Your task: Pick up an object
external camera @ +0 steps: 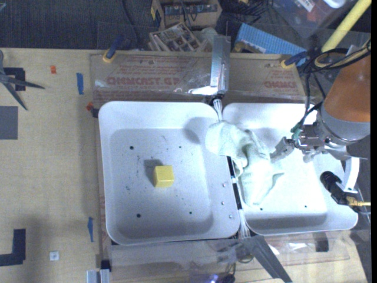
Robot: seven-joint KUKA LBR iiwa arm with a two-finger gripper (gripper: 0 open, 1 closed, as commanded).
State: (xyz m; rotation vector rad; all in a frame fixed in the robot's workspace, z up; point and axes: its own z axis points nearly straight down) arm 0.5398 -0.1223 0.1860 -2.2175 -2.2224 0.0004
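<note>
**Arm over the right bin, cloth on the divide**

A tan bench (47,158) carries two white bins side by side. In the left bin (118,122), a small yellow block (164,175) sits alone near the middle. A crumpled white cloth (244,164) drapes across the shared rim into the right bin (306,208). The gripper (283,148) hangs right at the cloth's edge; whether it's spread or closed, I can't tell.

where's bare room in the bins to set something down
Left bin: bare floor all round the yellow block, widest along the front wall and the left wall. Right bin: bare at the front right corner. Crowded along the divider, where the white cloth drapes over it, with the gripper at the cloth's right edge.
</note>
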